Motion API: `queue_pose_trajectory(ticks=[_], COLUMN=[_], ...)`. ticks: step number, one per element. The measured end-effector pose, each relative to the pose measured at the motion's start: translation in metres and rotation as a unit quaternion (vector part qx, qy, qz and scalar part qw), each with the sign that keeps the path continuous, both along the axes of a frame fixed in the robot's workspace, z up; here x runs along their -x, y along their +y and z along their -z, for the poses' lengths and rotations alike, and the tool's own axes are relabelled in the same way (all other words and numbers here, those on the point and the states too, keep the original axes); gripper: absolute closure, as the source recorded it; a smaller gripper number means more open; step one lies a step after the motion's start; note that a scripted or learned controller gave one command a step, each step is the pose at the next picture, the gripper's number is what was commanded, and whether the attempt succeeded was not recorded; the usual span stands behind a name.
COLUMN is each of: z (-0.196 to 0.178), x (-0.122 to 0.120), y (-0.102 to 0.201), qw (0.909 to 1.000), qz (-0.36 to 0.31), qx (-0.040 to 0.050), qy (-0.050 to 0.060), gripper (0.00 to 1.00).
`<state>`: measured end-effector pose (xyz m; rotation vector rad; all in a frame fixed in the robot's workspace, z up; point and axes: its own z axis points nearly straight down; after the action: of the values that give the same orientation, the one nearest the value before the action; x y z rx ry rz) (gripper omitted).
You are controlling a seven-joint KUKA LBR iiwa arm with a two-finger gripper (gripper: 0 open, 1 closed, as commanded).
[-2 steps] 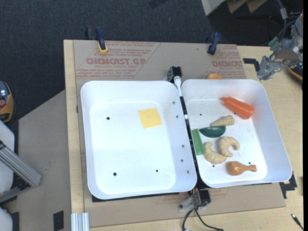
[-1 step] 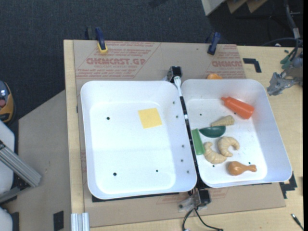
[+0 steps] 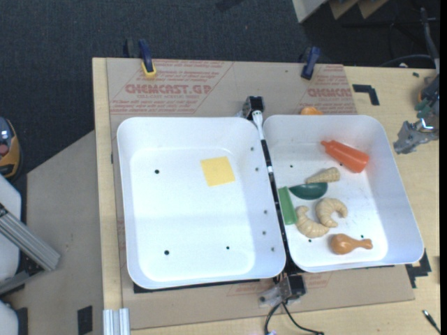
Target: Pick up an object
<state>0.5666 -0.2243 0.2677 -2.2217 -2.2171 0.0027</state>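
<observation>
A flat yellow square (image 3: 217,171) lies in the left bin (image 3: 140,208), toward its back. The right bin (image 3: 391,187) holds several toy foods: an orange bottle-like piece (image 3: 346,155), a small beige piece (image 3: 323,176), a dark green curved piece (image 3: 307,190), a green stick (image 3: 285,204) against the left wall, a tan croissant (image 3: 330,210), another beige piece (image 3: 309,225) and a brown drumstick (image 3: 347,243). A grey metal part of my gripper (image 3: 412,135) shows at the far right, outside the right bin's back right corner and away from all the objects.
Both bins rest on a cardboard sheet (image 3: 209,82) held by blue clamps (image 3: 146,54) at the back. A small orange object (image 3: 310,110) lies just behind the right bin. Aluminium framing (image 3: 28,239) stands at the lower left.
</observation>
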Motion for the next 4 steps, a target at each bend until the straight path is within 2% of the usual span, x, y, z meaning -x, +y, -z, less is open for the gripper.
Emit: queue_pose_trajectory(ticks=[1,2,3,4], z=[-0.022,-0.032,-0.035,-0.076], x=[0.028,0.034,0.031,0.089], y=[0.000,0.000,0.000,0.000], qw=[1.0000,1.0000,1.0000,1.0000], qz=[-0.001,-0.001,-0.001,0.000], qx=[0.0002,0.0012,0.0014,0.0012], qy=[-0.001,-0.003,-0.003,-0.003], gripper=[1.00,1.00,1.00,1.00])
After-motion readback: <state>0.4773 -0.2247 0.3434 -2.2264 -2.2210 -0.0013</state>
